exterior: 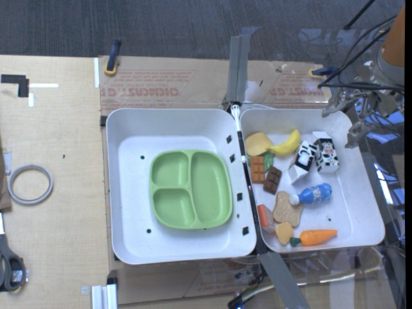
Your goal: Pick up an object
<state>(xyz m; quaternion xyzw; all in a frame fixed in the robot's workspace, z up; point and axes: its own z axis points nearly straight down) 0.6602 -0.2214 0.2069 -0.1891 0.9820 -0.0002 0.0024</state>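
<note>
So the gripper (351,118) sits up by the far right corner of the right bin (367,205), just off its top right rim, and honestly I can't tell how it stands, it's a tangle of grey metal and cables up there. Nothing is visibly held in it.

All the pickable stuff is below and to the left of the gripper, inside that right bin. Closest is a black and white cow-print carton (318,154), then a banana (286,144) and a yellow rounded piece (257,143) further left. Below those are a waffle-looking orange block (257,168), a chocolate bar (272,180), a blue bottle with a white cap (311,194), a slice of bread (286,207) and, nearest the front rim, a carrot (315,237). They're bunched on the bin's left half, a few touching.

The left bin (122,192) is well away from the gripper, off to its left, and holds a green divided plate (192,188) with three compartments, lying flat in the middle.

The worktop (51,230) is light wood on the far left, with a roll of grey tape (29,184) lying on it and scissors (11,269) at the edge. Brown cardboard (161,82) with red print lies under and behind the bins. Beyond all that there's dark grey carpet-like floor (161,11)
</note>
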